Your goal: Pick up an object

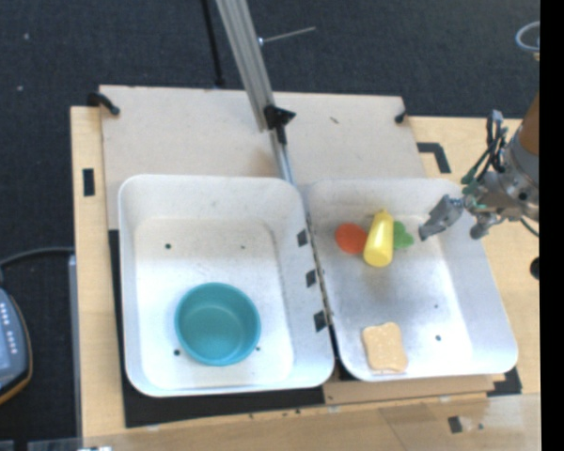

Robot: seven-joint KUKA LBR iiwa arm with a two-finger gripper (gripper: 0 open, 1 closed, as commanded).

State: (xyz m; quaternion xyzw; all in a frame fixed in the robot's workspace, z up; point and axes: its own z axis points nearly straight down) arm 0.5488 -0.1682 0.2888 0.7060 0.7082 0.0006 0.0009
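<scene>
**Two bins, gripper at the right bin's far right edge**

Two shallow white bins sit side by side on a pale wooden bench. The left bin [150, 214] holds a round teal plastic bowl [217, 323], upright, in its near half and left of that bin's inner wall.

The right bin [470, 318] holds three small things grouped toward its far side and one apart. A yellow plastic bottle-shaped toy [380, 239] lies on the bin floor with its narrow end pointing far. A red-orange rounded piece [351, 239] lies touching its left side, and a small green piece [403, 237] shows just at its right side, partly hidden behind it. Well apart from these, near the front wall of the same bin, lies a flat tan slice shaped like toast [384, 348].

The grey arm reaches in from the right. Its two-finger gripper [442, 220] hangs over the right bin's far right part, just right of the green piece and near the yellow toy. Nothing shows between its fingers; how far they are spread I cannot tell.

A slanted metal pole [249, 50] rises from the far side between the bins.
</scene>
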